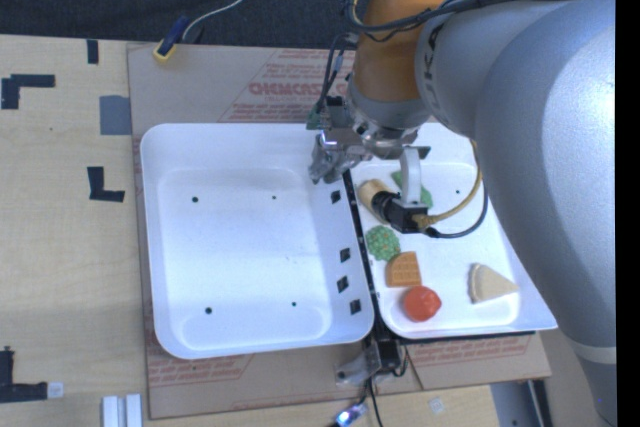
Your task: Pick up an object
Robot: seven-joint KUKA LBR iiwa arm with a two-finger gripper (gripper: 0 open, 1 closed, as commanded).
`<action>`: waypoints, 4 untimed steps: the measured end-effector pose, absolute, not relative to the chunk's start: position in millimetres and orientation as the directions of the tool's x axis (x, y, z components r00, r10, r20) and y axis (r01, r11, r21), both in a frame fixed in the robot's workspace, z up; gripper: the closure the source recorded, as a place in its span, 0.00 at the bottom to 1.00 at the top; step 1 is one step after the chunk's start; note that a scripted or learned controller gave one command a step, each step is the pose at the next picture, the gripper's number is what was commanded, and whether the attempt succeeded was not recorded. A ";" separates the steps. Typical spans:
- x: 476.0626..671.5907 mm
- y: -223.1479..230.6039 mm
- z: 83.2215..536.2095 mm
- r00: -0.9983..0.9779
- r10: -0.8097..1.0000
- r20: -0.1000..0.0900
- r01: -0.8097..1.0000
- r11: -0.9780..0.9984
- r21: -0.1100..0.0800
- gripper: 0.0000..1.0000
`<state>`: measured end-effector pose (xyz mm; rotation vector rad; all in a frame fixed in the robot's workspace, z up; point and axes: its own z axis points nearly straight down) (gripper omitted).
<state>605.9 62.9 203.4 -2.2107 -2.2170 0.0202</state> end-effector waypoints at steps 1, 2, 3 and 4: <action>670.3 64.0 180.1 -0.002 1.000 0.000 1.000 0.002 -0.001 1.00; 666.0 132.0 75.7 -0.005 1.000 -0.002 1.000 0.005 -0.007 1.00; 667.1 196.2 81.7 -0.006 1.000 0.003 1.000 0.006 -0.004 1.00; 615.0 135.3 105.5 0.005 1.000 -0.004 1.000 -0.005 -0.008 1.00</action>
